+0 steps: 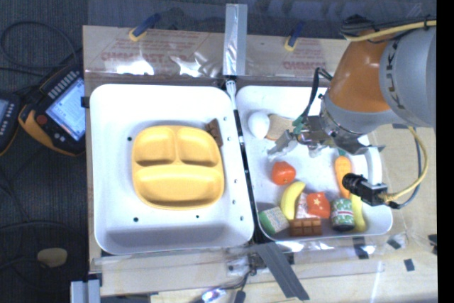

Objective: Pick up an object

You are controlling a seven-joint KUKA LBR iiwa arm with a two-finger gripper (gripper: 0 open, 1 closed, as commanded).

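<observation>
From the fixed overhead camera, the grey arm [397, 74] with its orange band reaches in from the right and hangs its gripper [301, 137] over the upper part of the right bin [379, 227]. The fingers are spread, with nothing between them.

Just to the gripper's left lies a white egg [258, 124] — close to the nearest finger, though contact cannot be told. Below the gripper sits a red tomato [283, 172], clear of the fingers. Further below, a yellow banana [290, 198], a red-and-white box [314, 205], a brown chocolate bar [306, 227] and a green-labelled can [342, 212] crowd the bin's lower edge. To the gripper's lower right lies an orange carrot [342, 167].

Well to the gripper's left, the left bin [106, 223] holds a yellow divided plate [177, 167] — a small brown piece [213, 129] rests at its upper right corner.
</observation>
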